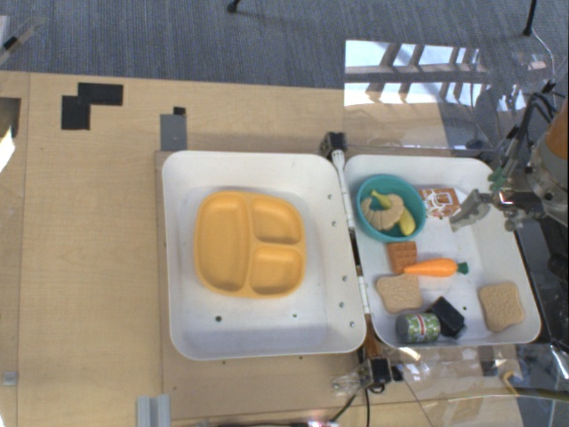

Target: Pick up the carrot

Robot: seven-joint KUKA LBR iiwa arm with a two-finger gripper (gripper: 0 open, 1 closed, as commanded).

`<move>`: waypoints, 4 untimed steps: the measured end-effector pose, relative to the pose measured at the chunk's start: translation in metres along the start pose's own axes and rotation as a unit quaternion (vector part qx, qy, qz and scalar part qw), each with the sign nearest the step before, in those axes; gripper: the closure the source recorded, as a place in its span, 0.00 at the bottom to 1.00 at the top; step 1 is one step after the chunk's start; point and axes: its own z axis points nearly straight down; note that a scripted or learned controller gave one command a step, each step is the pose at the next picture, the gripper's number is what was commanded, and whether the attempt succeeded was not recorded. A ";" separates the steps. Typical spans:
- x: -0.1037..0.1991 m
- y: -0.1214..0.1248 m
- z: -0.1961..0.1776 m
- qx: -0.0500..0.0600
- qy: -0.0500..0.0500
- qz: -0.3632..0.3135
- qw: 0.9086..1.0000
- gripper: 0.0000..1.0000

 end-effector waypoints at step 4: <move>0.038 0.079 0.083 -0.001 0.002 0.279 0.960 1.00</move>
